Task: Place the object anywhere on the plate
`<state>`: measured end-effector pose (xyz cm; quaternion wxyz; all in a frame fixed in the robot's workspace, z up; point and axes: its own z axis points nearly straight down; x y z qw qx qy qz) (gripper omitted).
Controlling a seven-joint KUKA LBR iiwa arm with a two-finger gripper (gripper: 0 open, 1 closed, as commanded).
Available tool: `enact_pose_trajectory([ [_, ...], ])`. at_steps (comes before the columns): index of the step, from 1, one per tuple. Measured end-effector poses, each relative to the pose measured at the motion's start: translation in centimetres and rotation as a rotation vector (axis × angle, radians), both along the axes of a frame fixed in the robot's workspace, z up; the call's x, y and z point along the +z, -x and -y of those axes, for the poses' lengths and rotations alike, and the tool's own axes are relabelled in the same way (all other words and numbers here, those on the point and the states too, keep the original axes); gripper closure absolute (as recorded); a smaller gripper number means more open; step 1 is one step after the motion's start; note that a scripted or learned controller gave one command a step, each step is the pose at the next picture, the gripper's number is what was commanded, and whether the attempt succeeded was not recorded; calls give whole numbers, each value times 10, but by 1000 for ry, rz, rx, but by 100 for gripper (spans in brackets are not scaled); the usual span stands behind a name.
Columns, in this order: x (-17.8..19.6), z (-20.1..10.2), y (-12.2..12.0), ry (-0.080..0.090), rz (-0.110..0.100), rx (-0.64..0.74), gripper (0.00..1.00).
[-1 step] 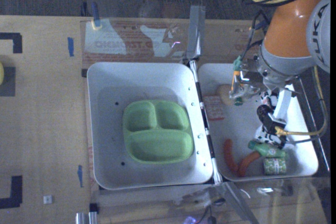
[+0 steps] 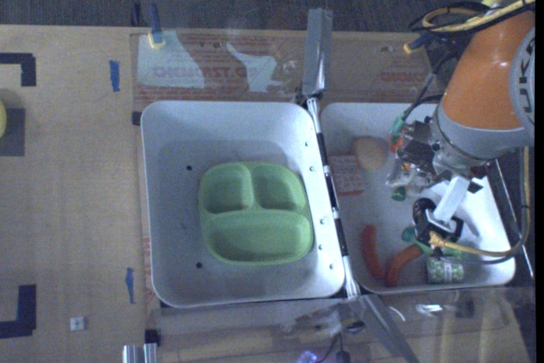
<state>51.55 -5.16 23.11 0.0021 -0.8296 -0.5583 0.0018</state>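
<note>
A green divided plate (image 2: 253,212) lies in the middle of the left bin (image 2: 170,140). My gripper (image 2: 401,176) hangs low over the right bin (image 2: 493,221), just right of a beige rounded object (image 2: 371,153). A red sausage-like piece (image 2: 369,251), an orange carrot-like piece (image 2: 399,264) and a small green can (image 2: 444,270) lie along that bin's front. Nothing can be made out inside the gripper.
A pinkish card (image 2: 346,174) lies by the right bin's left wall. A metal divider (image 2: 327,183) runs between the two bins. The arm's orange band (image 2: 484,72) looms over the right bin's back right corner.
</note>
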Motion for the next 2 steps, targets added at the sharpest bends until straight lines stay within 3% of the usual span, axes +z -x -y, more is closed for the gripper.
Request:
enact_pose_trajectory([
  [1, 29, -65, -8, 2, 4, -98, 100],
  [2, 48, -53, 6, 3, 5, -42, 100],
])
